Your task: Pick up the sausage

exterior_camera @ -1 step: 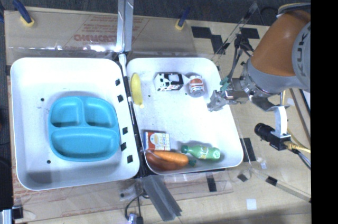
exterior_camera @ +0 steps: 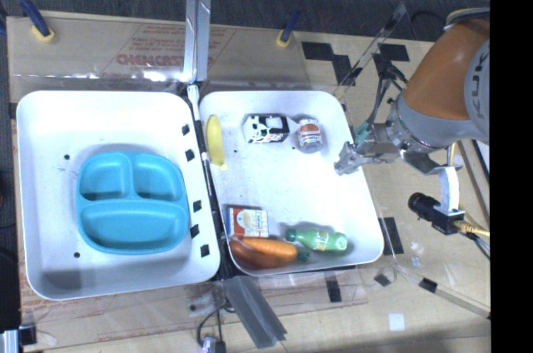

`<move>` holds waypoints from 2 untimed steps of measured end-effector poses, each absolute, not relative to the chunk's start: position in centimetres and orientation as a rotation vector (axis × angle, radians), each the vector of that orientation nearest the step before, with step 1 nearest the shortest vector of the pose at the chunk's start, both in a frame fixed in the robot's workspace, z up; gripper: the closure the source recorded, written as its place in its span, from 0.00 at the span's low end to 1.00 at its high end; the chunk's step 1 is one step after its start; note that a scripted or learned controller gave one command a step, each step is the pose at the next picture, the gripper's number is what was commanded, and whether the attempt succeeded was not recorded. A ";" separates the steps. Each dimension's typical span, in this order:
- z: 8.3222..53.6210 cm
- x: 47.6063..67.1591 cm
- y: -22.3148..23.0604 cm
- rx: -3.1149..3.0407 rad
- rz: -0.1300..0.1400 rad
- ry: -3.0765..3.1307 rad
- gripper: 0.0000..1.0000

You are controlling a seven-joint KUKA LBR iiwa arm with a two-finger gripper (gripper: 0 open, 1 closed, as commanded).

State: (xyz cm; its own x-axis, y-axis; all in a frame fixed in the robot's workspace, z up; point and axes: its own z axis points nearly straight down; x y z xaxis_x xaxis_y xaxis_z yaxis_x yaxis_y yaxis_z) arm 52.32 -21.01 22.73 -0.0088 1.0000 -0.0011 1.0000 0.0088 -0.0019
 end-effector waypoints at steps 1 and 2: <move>22.7 52.3 -21.0 -2.212 0.003 -2.231 0.00; 9.2 53.9 -20.9 -2.196 0.003 -2.244 0.00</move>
State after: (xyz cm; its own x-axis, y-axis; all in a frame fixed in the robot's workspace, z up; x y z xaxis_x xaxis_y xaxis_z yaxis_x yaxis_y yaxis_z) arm 53.92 -20.86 9.19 -0.0214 0.9998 0.0003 0.9998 0.0214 -0.0026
